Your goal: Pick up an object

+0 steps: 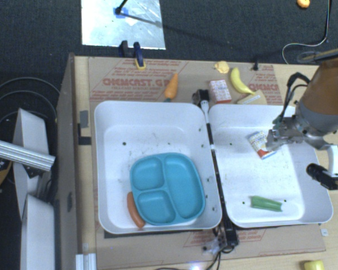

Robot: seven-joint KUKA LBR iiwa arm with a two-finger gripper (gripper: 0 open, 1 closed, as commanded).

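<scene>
**Pincer low in the right bin, at a small white and red packet**

The pincer (275, 137) sits at the end of the grey arm (327, 103), which enters from the right with its orange band just above the wrist. It is down inside the right bin (304, 210), in the upper part of that bin. Whether it is spread or clenched cannot be told from this angle, since the wrist body covers the tips.

Immediately to the pincer's left, touching or very nearly touching it, lies a small white and red packet (259, 143), tilted on the bin floor. It cannot be told whether the packet is between the pincer's tips or merely beside them.

Below the pincer, well apart from it and toward the near edge of the same bin, lies a green pod-shaped object (266, 203), resting flat and roughly level.

Far to the pincer's left, across the divide between the bins, the left bin (110, 151) carries a blue divided tray (167, 188). An orange sausage-shaped object (135, 210) lies just beside the tray's lower left edge.

Above the pincer, outside the bins on the table (146, 75), lie a banana (239, 81), a small pale box (219, 90) to the banana's left, and farther left a carrot (170, 87).
</scene>
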